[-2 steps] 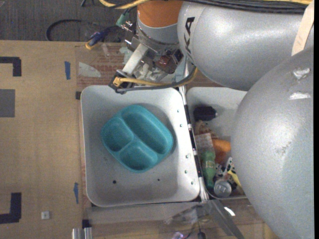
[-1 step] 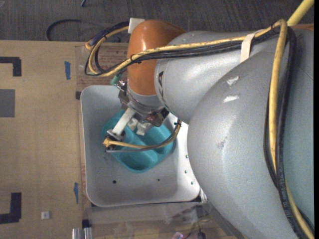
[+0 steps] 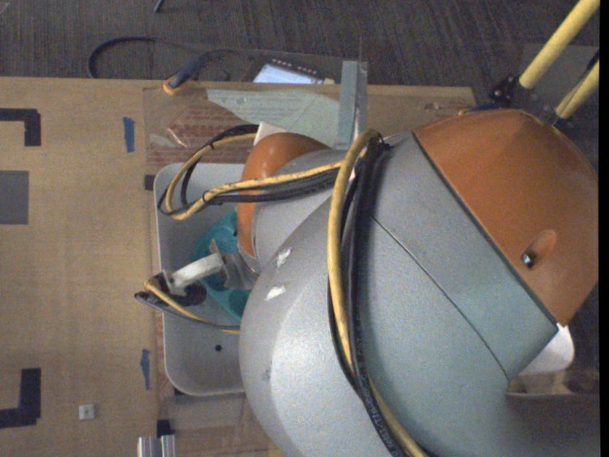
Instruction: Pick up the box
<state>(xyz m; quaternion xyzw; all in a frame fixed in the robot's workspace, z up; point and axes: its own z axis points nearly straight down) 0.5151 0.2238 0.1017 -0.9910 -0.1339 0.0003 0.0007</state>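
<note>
**A:** Most of the view is being taken up by the grey arm (image 3: 428, 293), which is leaning in from the right over the wooden counter (image 3: 76, 255). How far along is the pick looking?

**B:** Not far, as I am reading it. The arm is stooping over the white bin (image 3: 190, 374), and its orange-banded wrist is hanging low above the bin's middle.

**A:** And the box?

**B:** I am taking the teal box (image 3: 219, 241) to be it. It is lying in the bin, partly hidden beneath the wrist. It is looking as though it is resting on the bin floor rather than being raised.

**A:** Is the gripper (image 3: 228, 265) gripping it?

**B:** That is being hidden from me. The gripper is sitting right at the teal box, touching it or just beside it. Whether it is open or closed I cannot tell, so I am not counting the box as held.

**A:** So what is done, and what is left?

**B:** The approach is looking finished, or nearly so. The grasp and the lift out of the bin are, in my judgement, both waiting to be done, or at least to be shown.

**A:** Anything smaller in there?

**B:** A small dark speck (image 3: 218, 347) is sitting on the bare bin floor, well apart from the teal box.
</note>
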